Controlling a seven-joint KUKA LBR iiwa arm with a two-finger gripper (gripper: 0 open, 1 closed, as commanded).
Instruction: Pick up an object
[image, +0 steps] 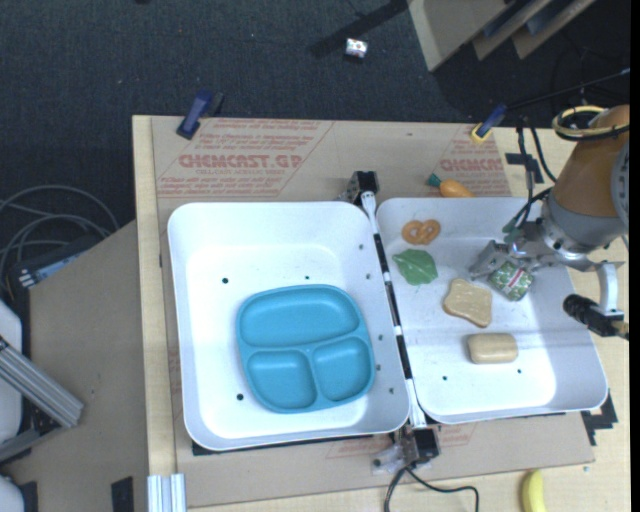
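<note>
Tool (508, 268) hovers low just right of the toast slice (468, 301), seemingly over a small green-and-white packet (514, 281); whether it grips it, I cannot tell.

Gripper (508, 268) low in right bin (570, 385), near pretzel (421, 232), green leaf (415, 266), bread slice (468, 301), tan block (491, 348). Blue divided tray (303, 345) in left bin (200, 300).

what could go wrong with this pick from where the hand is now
The hand sits low in the right white bin, over a small green-and-white patterned item. The tan toast-shaped piece lies very close, so the hand could knock it or catch both. The patterned item is small and partly hidden, so a grasp may well slip or miss.
</note>
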